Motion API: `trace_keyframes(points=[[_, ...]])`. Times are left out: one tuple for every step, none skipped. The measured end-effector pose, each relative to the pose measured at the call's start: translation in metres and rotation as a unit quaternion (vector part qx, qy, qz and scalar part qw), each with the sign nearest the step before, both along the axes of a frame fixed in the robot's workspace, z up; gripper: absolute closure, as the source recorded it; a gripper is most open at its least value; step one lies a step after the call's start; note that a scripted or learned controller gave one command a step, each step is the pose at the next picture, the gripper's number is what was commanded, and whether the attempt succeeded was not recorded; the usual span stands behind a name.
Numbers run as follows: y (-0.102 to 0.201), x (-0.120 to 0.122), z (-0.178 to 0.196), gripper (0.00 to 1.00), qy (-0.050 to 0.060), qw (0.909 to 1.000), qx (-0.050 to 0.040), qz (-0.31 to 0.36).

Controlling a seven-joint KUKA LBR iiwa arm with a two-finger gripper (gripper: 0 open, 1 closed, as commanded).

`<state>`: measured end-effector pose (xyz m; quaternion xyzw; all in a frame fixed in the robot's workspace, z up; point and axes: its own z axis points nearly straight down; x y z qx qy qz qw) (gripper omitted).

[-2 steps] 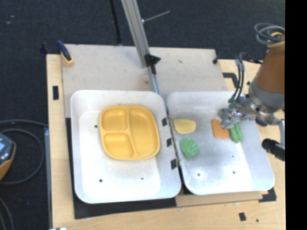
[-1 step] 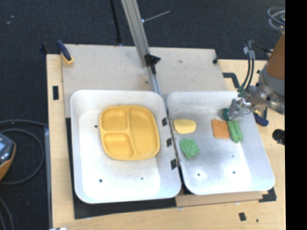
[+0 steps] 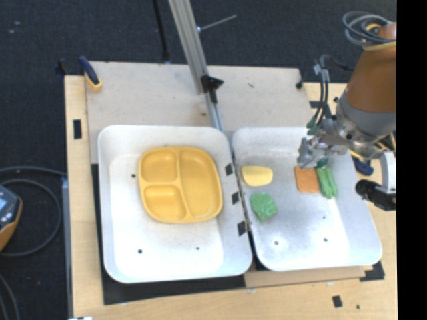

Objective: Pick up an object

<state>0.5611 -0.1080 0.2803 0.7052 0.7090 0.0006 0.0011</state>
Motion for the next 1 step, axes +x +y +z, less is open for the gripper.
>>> trace_keyframes(points=[[0.0592,-0.002,-0.004,1.0,0.001,1.0,0.0004,0.001]])
